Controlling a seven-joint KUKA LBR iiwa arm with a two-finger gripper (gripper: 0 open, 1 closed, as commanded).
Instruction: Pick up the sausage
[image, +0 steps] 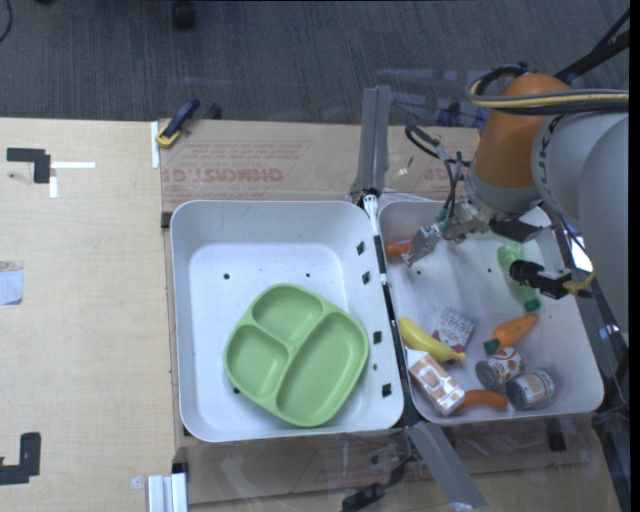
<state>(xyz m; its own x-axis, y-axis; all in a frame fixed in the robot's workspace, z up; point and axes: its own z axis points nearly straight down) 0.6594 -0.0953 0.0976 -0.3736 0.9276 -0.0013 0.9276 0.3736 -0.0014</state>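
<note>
A reddish-orange sausage (485, 400) lies at the front of the right bin (590, 350), between a small box and two cans. Another small orange piece (398, 247) sits in that bin's far left corner; what it is I cannot tell. My gripper (422, 245) hangs low over that far left corner, just right of the orange piece and far from the sausage at the front. Nothing shows as held.
The right bin also holds a banana (430, 338), a small packet (455, 327), a carrot (516, 328), two cans (497, 370), a box (437, 385) and a green bottle (517, 262). A green divided plate (296, 355) lies in the left bin (190, 300).
</note>
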